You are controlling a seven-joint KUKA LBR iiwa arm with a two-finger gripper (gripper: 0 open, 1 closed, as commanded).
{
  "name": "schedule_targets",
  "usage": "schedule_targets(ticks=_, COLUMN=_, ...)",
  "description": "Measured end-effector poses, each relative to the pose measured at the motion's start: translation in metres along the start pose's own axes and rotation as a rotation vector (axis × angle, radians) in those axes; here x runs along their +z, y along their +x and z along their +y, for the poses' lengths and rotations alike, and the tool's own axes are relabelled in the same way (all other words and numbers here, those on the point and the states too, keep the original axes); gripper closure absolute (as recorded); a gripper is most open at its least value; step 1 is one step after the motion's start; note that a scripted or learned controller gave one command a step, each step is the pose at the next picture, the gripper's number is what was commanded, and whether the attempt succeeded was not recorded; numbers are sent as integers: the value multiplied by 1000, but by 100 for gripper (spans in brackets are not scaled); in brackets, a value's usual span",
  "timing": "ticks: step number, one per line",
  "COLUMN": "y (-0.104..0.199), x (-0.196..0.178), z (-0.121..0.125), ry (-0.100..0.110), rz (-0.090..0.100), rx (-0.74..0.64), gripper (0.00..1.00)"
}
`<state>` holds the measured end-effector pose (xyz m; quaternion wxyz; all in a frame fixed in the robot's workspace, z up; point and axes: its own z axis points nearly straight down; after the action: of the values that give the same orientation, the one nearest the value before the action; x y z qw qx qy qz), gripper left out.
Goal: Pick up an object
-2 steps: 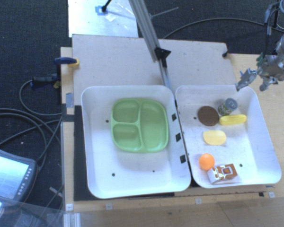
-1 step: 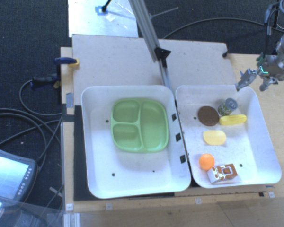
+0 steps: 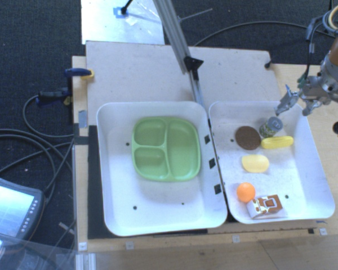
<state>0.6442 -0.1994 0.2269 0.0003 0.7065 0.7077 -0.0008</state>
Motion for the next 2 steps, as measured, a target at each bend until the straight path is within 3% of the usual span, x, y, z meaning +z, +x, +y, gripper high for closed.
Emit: schedule_targets(ticks=2, y=-5, x=105, z=-13, ry=2, rz=1, rx=1, gripper=0)
